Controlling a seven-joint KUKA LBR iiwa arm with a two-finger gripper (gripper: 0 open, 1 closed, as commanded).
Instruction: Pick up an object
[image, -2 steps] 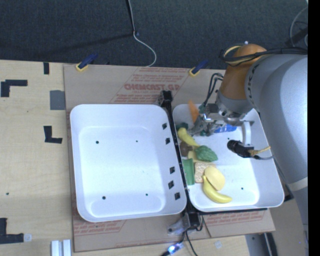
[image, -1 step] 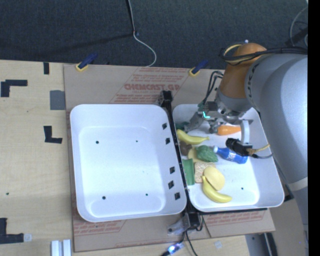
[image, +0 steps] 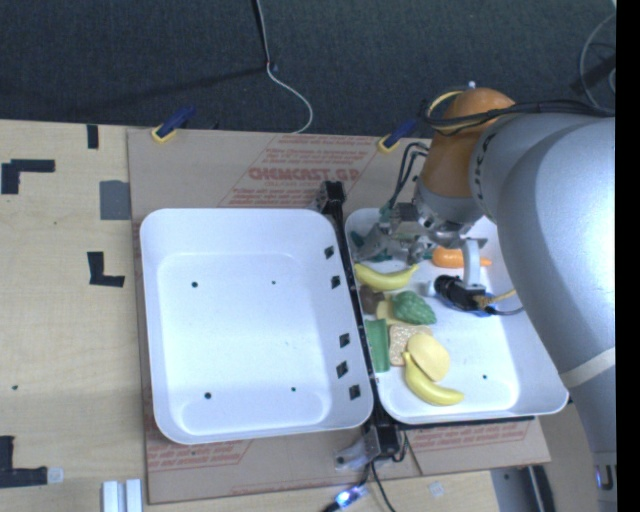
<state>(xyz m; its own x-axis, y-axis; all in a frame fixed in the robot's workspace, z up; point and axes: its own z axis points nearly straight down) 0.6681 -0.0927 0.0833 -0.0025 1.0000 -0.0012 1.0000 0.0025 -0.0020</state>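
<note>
In the right bin (image: 500, 385), the gripper (image: 398, 238) hangs just above a curved banana (image: 385, 274) at the far-left corner; whether its jaws are released or clenched, I cannot tell.
</note>
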